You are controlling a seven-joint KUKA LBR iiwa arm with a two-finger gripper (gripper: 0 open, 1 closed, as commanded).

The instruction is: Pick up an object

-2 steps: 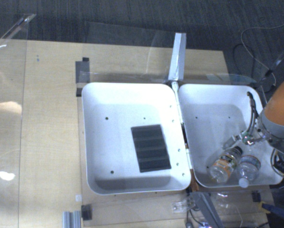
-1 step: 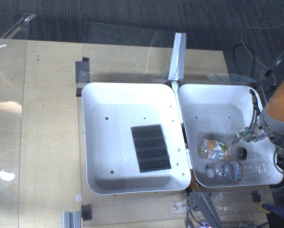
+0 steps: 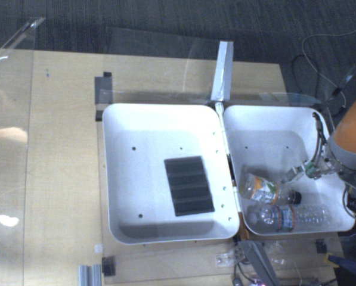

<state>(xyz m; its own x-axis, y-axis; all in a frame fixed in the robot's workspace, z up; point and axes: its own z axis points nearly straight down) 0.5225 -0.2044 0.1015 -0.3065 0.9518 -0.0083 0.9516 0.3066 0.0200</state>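
Nearest the camera, low in the right bin: two clear bottles on their sides, close together, maybe touching. Blue bottle along the front wall, yellow bottle just behind it, with a small dark cap between the two. Just right of the yellow bottle, claw down low over the bin floor, hanging off the grey-and-orange arm reaching in from the right. Can't tell whether open or closed from this angle, too small and cluttered. Nothing visibly gripped though. So, best guess: still the approach step, lining up on a bottle, no pick yet. Next move probably needs a short shift left onto the yellow bottle, closing across the narrow body rather than along it. Slippery, round, see-through plastic, so likely to roll or squirt out, and the blue bottle could easily get bumped. Over in the left bin: just a dark ribbed pad lying flat near the middle, well apart from the claw. Both bins shallow, white and glossy, sitting side by side on a pale wooden bench, with a grey post sticking up behind the seam. Clear plastic sheet off at the far left. Beyond the bench, dark carpet and a few loose cables at the far right.
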